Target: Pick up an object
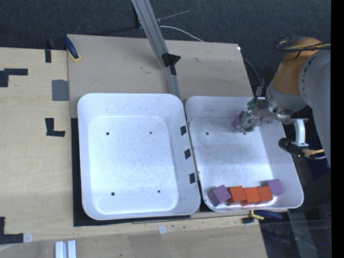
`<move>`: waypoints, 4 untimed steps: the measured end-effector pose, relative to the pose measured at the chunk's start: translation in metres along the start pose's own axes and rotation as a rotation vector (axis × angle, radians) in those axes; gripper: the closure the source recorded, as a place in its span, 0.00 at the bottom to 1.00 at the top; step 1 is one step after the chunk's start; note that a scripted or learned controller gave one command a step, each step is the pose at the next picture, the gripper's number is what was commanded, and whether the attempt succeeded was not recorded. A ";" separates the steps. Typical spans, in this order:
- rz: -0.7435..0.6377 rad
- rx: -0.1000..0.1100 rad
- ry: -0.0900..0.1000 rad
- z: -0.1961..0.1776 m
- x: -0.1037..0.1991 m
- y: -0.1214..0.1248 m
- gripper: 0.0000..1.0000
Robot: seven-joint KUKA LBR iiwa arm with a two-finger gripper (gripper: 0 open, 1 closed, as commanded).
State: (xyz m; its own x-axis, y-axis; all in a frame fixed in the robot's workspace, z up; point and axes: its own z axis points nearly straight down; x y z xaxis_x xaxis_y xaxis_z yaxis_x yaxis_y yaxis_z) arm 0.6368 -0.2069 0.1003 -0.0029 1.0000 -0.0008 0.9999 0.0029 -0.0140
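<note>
Purple block (238, 120) pinched in the gripper (246, 123) over the right bin (228, 149) (far edge); blocks (246, 193) line its near rim.

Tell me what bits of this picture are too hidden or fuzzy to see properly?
- The pincer over the right bin: it looks small and blurred in the camera view, and so does the purple thing beside it, so a grip can't be confirmed.
- The row of blocks at the near rim: orange ones merge, so their count is unclear.
- The arm: cut off by the right edge.
</note>
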 end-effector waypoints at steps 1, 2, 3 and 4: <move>0.000 -0.010 -0.002 -0.001 0.001 0.002 0.00; 0.000 -0.014 0.000 0.009 0.010 0.028 0.00; -0.001 -0.011 -0.001 -0.002 0.009 0.027 1.00; -0.005 -0.022 0.002 -0.096 0.088 0.032 1.00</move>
State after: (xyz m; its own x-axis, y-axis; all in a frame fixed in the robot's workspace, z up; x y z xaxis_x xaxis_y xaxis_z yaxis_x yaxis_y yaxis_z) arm 0.6704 -0.1187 0.1959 -0.0083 1.0000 0.0015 0.9999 0.0083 0.0076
